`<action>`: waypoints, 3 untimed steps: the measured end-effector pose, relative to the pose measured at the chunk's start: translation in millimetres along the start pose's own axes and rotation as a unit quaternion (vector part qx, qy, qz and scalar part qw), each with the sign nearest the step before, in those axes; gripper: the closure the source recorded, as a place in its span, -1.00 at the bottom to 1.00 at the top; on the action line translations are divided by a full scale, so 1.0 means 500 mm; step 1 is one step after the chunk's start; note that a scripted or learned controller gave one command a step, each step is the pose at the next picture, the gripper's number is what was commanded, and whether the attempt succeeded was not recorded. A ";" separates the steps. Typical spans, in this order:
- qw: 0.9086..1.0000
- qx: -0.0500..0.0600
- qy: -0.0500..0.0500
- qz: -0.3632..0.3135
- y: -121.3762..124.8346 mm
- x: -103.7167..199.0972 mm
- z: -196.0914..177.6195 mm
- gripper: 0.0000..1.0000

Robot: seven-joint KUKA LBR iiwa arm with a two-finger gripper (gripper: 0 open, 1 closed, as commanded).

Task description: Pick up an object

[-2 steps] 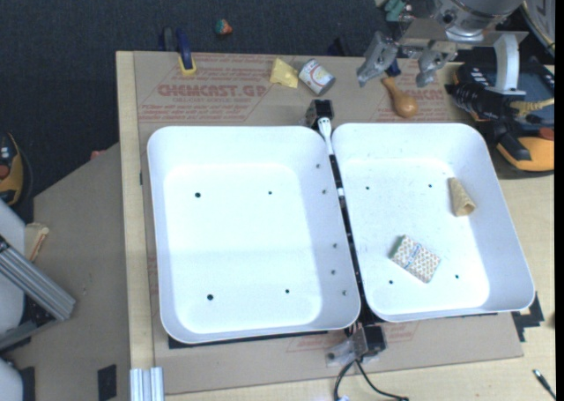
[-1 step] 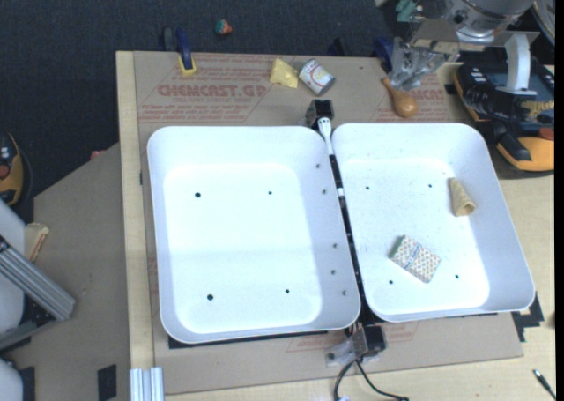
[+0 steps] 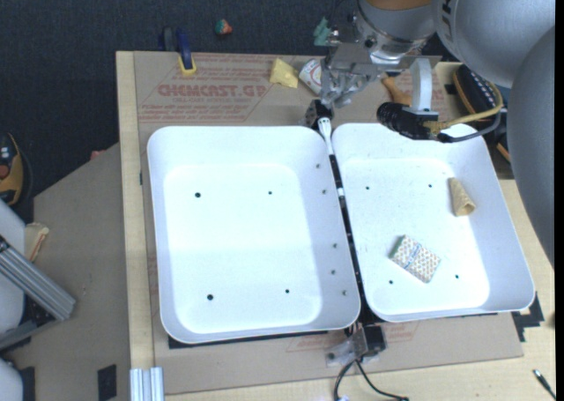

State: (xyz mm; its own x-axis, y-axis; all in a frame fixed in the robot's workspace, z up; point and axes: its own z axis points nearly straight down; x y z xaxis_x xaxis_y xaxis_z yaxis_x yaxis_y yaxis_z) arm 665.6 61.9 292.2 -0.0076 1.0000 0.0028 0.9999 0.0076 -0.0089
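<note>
Objects for picking lie in the right bin (image 3: 493, 214): a patterned packet (image 3: 416, 259) at lower centre and a tan cork-like piece (image 3: 461, 196) nearer the right wall. My arm (image 3: 493, 11) fills the upper right of the frame. The left bin (image 3: 159, 214) sits beside on the worktop (image 3: 141, 82). My claw (image 3: 339, 86) hangs above the bins' top edge; I cannot tell its state.

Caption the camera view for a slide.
Claw hovers behind the bins; right bin holds a patterned block and tan piece.
</note>
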 end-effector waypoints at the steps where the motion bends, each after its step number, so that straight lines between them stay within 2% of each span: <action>1: 1.000 -0.008 0.003 -0.005 -0.079 0.287 -0.121 1.00; 2: 1.000 -0.001 -0.002 0.002 0.004 0.329 0.061 1.00; 3: 1.000 -0.009 -0.002 0.008 -0.013 0.165 -0.072 1.00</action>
State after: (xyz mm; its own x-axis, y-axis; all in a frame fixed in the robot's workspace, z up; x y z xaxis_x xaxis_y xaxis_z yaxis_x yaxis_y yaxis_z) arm 658.9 144.5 328.4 0.0080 1.0000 -0.0016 0.9999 -0.0080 0.0085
